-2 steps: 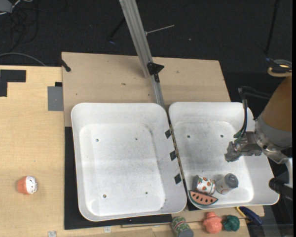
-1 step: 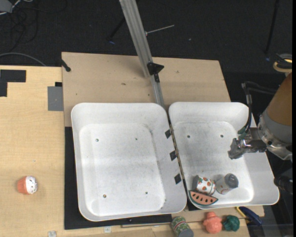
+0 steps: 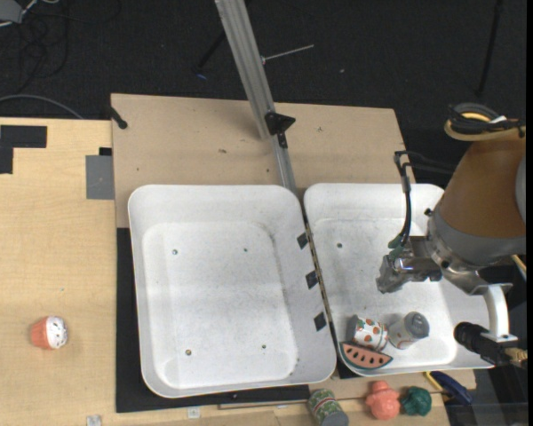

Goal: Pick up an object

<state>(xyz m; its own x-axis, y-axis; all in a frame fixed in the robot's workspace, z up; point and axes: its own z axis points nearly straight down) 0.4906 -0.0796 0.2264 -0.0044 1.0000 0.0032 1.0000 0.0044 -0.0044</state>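
In the right bin lie a small white cup with red and green marks, a grey cylinder and a watermelon-slice toy at the near rim. My gripper hangs over the right bin's middle, above and a little behind these objects, with nothing visible between its fingers. The arm's orange band fills the right side above it.
The left bin sits beside the right one. Near the front edge of the bench lie a pink toy, a green toy and a dark can. A red and white ball rests on the wooden table at left. A metal rail slants behind the bins.
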